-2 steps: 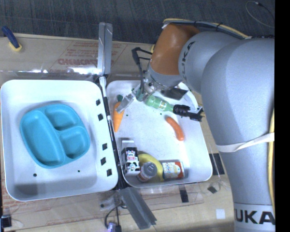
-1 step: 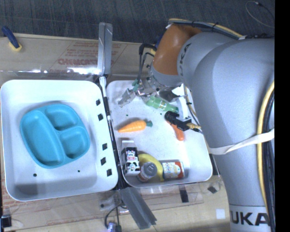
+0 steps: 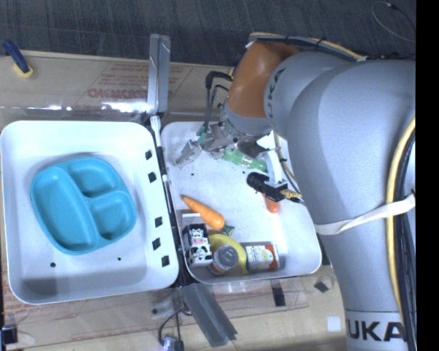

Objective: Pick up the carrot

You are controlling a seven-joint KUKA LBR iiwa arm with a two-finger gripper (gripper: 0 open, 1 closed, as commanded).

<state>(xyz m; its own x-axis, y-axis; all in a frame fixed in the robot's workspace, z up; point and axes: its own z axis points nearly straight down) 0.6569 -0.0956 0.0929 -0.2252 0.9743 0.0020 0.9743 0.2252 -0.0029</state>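
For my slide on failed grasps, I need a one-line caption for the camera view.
Claw at the right bin's far end, carrot lying untouched mid-bin; blue tray in the left bin.

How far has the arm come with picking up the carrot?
Nothing looks done yet: the orange carrot lies on the right white bin's floor, beside a yellow can. In hand: the gripper is over the bin's far end, away from the carrot. Left: reach, grasp, lift.

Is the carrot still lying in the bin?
Yes, lying flat. The carrot rests on the floor of the right bin, apart from the gripper above it.
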